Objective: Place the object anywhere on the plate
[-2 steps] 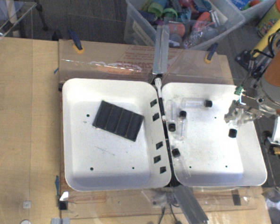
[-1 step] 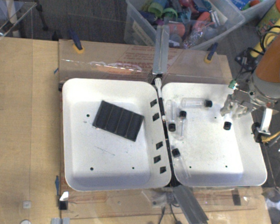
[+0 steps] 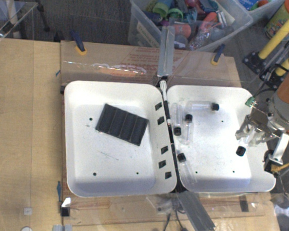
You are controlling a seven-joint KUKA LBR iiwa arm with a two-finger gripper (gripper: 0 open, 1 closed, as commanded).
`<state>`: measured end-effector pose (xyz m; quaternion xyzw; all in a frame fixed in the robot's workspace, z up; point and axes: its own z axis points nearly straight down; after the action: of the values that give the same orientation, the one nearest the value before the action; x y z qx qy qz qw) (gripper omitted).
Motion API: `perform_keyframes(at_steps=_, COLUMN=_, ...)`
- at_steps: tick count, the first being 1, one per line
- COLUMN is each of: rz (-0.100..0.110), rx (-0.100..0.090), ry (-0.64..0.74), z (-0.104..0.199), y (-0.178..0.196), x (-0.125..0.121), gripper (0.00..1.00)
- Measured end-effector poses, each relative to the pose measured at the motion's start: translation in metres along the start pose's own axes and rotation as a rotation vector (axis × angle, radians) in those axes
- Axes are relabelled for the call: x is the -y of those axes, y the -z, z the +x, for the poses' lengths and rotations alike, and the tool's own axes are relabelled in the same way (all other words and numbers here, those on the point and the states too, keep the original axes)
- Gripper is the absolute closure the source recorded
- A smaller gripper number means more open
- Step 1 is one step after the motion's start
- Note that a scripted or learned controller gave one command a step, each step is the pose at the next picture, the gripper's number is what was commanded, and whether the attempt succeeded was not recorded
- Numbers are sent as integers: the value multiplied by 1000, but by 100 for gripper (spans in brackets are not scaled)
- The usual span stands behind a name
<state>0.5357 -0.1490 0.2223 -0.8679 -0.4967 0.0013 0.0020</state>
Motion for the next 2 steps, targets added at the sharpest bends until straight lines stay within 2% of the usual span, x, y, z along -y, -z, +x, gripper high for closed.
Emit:
perform_keyframes(at_steps=1, rz=0, rx=0, ry=0, z=0, y=0, x=0, gripper=0)
perform_keyframes(at_steps=2, rz=-12, rx=-6, ry=9, z=-1, y=-133, x=38, gripper=0)
